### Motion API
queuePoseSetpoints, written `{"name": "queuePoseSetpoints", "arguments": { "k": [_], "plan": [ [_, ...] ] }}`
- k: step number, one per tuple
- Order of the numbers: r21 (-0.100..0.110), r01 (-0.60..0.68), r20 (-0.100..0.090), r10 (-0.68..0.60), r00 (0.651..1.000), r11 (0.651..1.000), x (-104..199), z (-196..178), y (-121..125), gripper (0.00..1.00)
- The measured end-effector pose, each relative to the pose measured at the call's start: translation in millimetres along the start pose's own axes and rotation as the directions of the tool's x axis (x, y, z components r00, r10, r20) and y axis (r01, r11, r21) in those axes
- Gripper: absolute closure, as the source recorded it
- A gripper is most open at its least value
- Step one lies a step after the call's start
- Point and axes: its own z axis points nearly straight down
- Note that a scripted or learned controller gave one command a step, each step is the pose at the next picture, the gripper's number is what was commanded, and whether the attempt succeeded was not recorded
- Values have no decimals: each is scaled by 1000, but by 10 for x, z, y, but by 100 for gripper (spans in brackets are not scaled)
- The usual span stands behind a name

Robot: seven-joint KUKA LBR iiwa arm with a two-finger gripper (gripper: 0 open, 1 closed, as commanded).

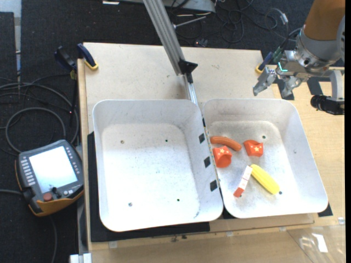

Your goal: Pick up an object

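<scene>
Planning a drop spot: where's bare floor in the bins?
Left bin: its whole floor. Right bin: bare along the far wall and right wall. Crowded toward the divider: sausage, two orange pieces, corn, marker. Gripper hovers beyond the far rim.

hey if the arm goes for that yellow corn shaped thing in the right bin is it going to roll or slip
The yellow corn-shaped toy looks rounded and elongated, so it may roll sideways if nudged across its length. Its surface looks smooth, like plastic, so it could slip unless gripped across the narrow width. It lies close beside the white-and-red marker, which a grasp might bump.
</scene>
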Motion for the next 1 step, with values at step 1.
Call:
{"name": "queuePoseSetpoints", "arguments": {
  "k": [1],
  "plan": [
    [-4,2,2,-2,1000,1000,2,-28,7,0]
  ]
}}
